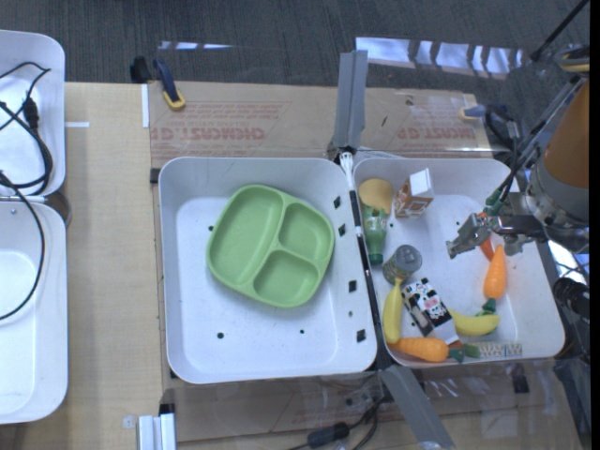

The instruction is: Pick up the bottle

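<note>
The bottle (376,236) is small, green and translucent, and lies along the left wall of the right bin (534,279), just below a yellow round fruit (375,193). My gripper (480,238) hangs over the right half of that bin, well to the right of the bottle and apart from it. Its fingers are open, with nothing held between them. The top end of an orange carrot (494,274) lies just under the fingers.
The right bin also holds a small carton (415,195), a grey round piece (405,261), a banana (392,313), a cow-patterned box (427,306), a second carrot (419,349) and another banana (476,323). A green divided plate (271,245) lies in the left bin (187,345).
</note>
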Controlling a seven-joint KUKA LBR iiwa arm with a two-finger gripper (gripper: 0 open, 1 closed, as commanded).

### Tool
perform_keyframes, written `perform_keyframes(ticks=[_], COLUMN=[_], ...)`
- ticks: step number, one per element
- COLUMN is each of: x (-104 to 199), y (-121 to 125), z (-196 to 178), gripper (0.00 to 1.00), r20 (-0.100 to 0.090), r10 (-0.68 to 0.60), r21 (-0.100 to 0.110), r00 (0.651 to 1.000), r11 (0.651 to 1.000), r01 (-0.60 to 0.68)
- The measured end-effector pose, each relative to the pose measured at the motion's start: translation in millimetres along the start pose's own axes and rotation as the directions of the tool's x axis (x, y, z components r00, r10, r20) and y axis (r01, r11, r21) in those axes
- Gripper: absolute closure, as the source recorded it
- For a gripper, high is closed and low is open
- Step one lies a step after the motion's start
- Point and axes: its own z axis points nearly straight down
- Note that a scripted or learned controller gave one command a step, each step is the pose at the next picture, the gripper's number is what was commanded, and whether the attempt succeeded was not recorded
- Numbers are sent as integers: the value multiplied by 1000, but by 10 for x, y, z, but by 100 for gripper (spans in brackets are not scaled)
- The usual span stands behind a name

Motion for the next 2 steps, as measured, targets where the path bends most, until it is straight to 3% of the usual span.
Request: perform_keyframes(ticks=[1, 2], x=[-419, -361], y=[-191, 15], z=[-276, -361], gripper=[0, 0], r20=[0, 1], r10=[118, 60], r21=[-2, -1], r00=[993, 998], r11=[993, 998], r01=[-118, -60])
